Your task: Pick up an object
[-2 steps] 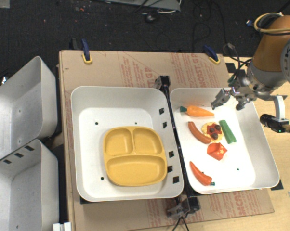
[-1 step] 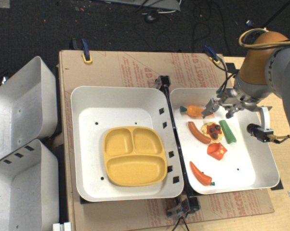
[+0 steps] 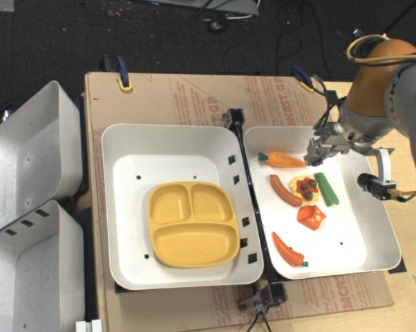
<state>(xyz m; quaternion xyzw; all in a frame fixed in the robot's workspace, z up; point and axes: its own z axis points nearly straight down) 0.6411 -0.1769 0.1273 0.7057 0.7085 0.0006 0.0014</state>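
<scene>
Glossy plastic tray [image 3: 193,224], seemingly smooth white bins [image 3: 118,159]

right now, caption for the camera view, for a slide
Gripper hovers by the carrot in the right bin; yellow tray left.

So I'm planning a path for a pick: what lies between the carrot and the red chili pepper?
In the camera view, the sausage lies between the carrot and the red chili pepper, with bare bin floor below it.

A yellow tray [image 3: 193,224] sits in a white bin [image 3: 118,185]. Orange carrot [image 3: 286,160], green stick [image 3: 326,189], red pepper [image 3: 310,217]; one small piece [image 3: 306,186] looks yellow with dark spots.
</scene>
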